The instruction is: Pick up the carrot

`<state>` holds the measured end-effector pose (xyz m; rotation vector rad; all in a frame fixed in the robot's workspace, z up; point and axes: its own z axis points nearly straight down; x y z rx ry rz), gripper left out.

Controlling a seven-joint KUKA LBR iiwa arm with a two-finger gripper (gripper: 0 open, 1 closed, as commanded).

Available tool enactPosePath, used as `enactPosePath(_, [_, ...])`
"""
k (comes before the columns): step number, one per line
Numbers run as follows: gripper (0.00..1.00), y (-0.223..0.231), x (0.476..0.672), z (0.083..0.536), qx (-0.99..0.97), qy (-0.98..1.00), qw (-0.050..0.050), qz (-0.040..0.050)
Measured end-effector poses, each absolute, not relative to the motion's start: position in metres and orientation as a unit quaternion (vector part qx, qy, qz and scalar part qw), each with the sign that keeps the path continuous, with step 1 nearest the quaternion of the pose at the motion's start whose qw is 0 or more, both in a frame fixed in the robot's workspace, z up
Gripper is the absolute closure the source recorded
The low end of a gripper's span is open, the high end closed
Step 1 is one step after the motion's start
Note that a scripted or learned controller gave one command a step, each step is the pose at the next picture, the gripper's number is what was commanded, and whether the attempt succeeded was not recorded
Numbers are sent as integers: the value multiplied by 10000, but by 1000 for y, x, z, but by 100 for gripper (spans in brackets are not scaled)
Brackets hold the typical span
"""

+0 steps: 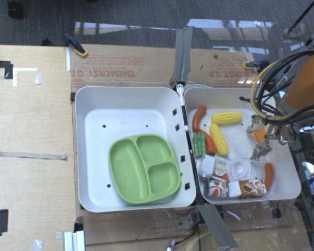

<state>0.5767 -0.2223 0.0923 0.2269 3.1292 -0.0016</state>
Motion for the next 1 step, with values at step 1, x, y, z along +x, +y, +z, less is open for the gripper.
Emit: enactPosePath(1, [100,-222,579,103,701,9975,56,-16])
